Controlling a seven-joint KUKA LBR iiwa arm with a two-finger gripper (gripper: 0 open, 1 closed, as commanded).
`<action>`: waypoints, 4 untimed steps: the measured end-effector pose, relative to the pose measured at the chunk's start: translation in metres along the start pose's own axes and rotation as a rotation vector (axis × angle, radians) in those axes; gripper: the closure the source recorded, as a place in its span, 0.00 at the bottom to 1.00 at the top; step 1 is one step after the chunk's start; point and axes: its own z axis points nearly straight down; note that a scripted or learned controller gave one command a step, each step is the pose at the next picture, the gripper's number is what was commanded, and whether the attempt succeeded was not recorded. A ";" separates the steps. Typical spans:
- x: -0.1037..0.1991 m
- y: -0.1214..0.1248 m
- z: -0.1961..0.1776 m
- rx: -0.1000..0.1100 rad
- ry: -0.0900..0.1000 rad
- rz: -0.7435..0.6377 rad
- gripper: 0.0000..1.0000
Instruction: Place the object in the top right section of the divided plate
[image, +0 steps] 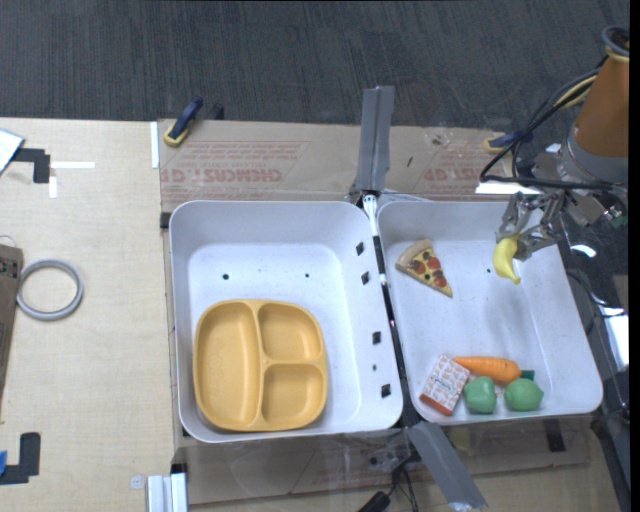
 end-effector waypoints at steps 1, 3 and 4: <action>-0.002 0.000 -0.010 0.002 -0.008 0.005 1.00; 0.016 -0.003 0.019 -0.002 0.000 -0.574 1.00; 0.003 -0.006 0.015 -0.002 -0.001 -0.792 1.00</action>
